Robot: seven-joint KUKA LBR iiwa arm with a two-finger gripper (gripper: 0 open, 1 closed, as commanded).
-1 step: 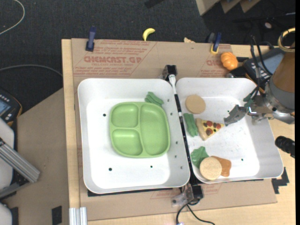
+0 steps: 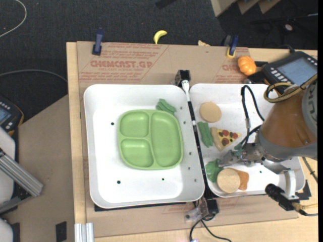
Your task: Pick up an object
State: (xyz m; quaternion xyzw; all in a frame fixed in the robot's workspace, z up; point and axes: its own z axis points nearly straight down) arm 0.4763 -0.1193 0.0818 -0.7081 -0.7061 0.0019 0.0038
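In the right bin [image 2: 252,92] lie a round tan cookie [image 2: 210,112], a green strip [image 2: 205,134], a pizza slice [image 2: 225,137], a green leafy piece [image 2: 212,171] and a round tan bun [image 2: 229,180] on an orange piece [image 2: 244,179]. My gripper [image 2: 225,160] hangs low over the bin's front left part, just above the bun and right of the green leafy piece. The grey arm with its orange band [image 2: 285,127] covers the right side of that bin. I see nothing held.
The left bin [image 2: 101,135] holds a green divided plate [image 2: 150,138] and a small green piece [image 2: 165,106] at its far right corner. An orange toy [image 2: 246,64] and a yellow banana [image 2: 160,36] lie beyond the bins. Black cable [image 2: 247,105] loops over the right bin.
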